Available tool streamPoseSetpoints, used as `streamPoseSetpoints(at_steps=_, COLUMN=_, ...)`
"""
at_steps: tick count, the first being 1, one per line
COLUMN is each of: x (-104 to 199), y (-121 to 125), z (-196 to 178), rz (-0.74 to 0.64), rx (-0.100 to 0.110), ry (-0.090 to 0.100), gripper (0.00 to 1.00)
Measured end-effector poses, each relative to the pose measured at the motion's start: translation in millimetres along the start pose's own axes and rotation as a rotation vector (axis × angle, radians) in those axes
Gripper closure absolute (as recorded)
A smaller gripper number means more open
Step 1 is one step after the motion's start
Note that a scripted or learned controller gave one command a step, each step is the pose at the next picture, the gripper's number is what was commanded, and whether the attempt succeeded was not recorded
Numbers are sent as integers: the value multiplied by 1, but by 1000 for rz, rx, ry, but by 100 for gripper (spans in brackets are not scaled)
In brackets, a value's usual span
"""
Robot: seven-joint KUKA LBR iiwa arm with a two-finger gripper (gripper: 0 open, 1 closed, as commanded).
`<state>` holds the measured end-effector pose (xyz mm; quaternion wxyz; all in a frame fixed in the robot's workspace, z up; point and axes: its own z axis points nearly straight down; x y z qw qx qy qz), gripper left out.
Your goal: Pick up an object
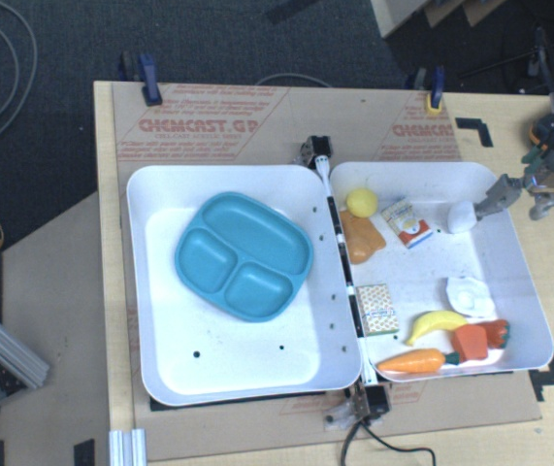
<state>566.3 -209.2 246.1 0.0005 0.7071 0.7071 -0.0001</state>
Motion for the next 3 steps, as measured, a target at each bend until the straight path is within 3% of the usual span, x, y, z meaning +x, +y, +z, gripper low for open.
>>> streamPoseSetpoints(at_steps=1, x=95, y=28, z=80, rz=-10, rx=9, ry=8, gripper=0)
streamPoseSetpoints(at_steps=2, x=74, y=58, z=167, rz=-1, rx=8, ry=1, gripper=0)
streamPoseSetpoints(at_steps=3, x=75, y=60, z=151, rz=-2, rx=-1, ry=0, gripper=100)
